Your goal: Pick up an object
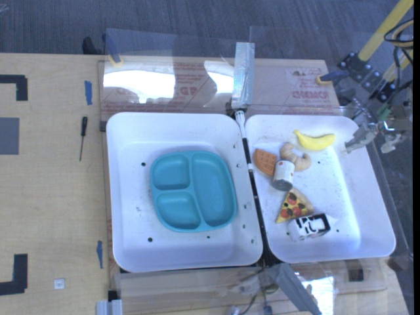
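Observation:
The right bin (367, 238) holds several small items. A yellow banana (314, 139) lies near its back. A tan knobbly piece (294, 156) sits beside a brown waffle-like wedge (264, 161) and a small white cylinder (283, 174). Toward the front lie a pizza slice (294, 206) and a black-and-white block (311, 225). My gripper (369, 143) hangs over the right bin's back right corner, open, with nothing between its fingers. It is to the right of the banana and apart from it.
The left bin (125, 195) carries a teal divided plate (193, 190). A clear plastic wall (197, 77) stands behind both bins. Yellow cables (387, 18) and a bracket hang at the top right. Wooden bench (46, 195) spreads to the left.

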Controlling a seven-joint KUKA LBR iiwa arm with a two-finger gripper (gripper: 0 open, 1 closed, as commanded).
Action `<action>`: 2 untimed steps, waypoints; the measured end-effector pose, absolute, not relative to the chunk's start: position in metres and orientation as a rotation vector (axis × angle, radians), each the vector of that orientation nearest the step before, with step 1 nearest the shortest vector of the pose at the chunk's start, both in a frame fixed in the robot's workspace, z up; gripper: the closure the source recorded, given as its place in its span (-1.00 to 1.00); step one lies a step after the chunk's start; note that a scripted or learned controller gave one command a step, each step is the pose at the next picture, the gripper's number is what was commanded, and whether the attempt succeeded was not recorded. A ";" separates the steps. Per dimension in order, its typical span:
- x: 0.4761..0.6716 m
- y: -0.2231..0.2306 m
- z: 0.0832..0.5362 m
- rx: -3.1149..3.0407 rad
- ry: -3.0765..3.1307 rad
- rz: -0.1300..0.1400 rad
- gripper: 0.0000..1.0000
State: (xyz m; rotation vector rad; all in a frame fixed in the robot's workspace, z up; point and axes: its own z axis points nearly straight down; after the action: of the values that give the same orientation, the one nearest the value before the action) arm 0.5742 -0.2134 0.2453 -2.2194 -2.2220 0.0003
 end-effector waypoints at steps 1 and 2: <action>0.576 -0.136 0.115 -2.206 -2.221 0.008 -1.00; 0.662 -0.161 0.085 -2.213 -2.205 0.021 -1.00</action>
State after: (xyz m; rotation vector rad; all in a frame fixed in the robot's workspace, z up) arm 0.6623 -0.1612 0.0846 -2.2135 -2.2046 0.0205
